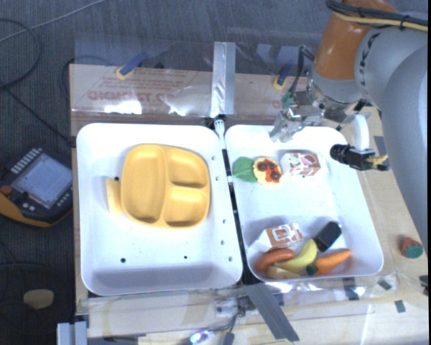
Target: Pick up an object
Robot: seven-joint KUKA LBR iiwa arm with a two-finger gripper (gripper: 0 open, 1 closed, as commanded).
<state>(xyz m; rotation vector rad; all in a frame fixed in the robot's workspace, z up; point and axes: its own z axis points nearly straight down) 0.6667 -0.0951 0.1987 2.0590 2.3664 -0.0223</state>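
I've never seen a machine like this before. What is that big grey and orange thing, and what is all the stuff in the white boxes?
The grey and orange thing is a robot arm. At its tip is a gripper, a little hand with two fingers for grabbing things. The picture comes from a camera fixed above the bench, looking down at a slant.

On the bench sit two shallow white bins. The left bin holds a yellow tray with sections, like a lunch tray. The right bin holds toy food: a small pizza beside a green leaf, a banana, a carrot and two little printed boxes.

The gripper hangs over the far edge of the right bin. It holds nothing; its job is to pick one thing up.
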